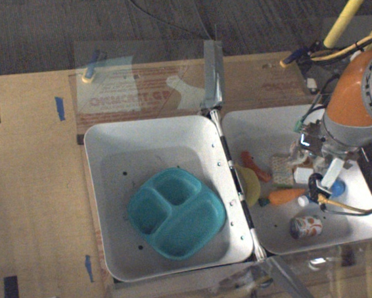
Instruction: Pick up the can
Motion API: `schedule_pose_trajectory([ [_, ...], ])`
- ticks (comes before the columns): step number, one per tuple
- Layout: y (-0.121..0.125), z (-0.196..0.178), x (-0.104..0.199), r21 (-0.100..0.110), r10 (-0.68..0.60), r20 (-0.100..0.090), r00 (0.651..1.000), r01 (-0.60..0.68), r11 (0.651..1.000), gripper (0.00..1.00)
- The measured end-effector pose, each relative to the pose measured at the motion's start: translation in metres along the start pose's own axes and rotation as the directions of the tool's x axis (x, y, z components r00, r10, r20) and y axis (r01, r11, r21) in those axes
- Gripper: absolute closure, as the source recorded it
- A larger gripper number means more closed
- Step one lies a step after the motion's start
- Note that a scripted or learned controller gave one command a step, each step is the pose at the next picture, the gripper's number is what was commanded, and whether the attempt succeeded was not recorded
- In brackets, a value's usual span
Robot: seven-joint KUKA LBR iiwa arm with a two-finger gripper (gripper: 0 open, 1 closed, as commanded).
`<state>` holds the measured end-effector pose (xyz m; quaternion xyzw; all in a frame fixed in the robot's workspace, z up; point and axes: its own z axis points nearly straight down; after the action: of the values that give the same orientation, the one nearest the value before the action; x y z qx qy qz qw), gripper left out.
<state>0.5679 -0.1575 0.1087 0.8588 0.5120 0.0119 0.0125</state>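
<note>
The can (306, 226) lies on its side near the front of the right bin (366, 225); it is pale with red and dark markings. My gripper (304, 163) is lowered into the same bin, behind the can and clear of it, over a cluster of small items. Nothing shows as held. The grey arm with its orange band (356, 97) comes in from the right.
An orange carrot-like piece (285, 197), a speckled tan block (281, 167), a red-orange piece (254, 166), a yellow-green item (249, 183) and a small blue object (337, 188) share the right bin. A teal divided plate (176, 212) sits in the left bin (106, 147).
</note>
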Motion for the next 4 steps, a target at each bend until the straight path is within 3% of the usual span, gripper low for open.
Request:
schedule_pose_trajectory([
  [1, -0.022, -0.121, 0.034, 0.035, 0.13, 0.014, 0.991, -0.131, 0.991, 1.0],
  [2, -0.05, -0.127, 0.077, 0.033, 0.329, 0.022, 0.944, -0.33, 0.944, 1.0],
  [3, -0.05, -0.129, 0.101, 0.021, 0.665, 0.033, 0.746, -0.666, 0.746, 1.0],
  [4, -0.055, -0.158, 0.112, 0.029, 0.395, 0.023, 0.918, -0.396, 0.918, 1.0],
])
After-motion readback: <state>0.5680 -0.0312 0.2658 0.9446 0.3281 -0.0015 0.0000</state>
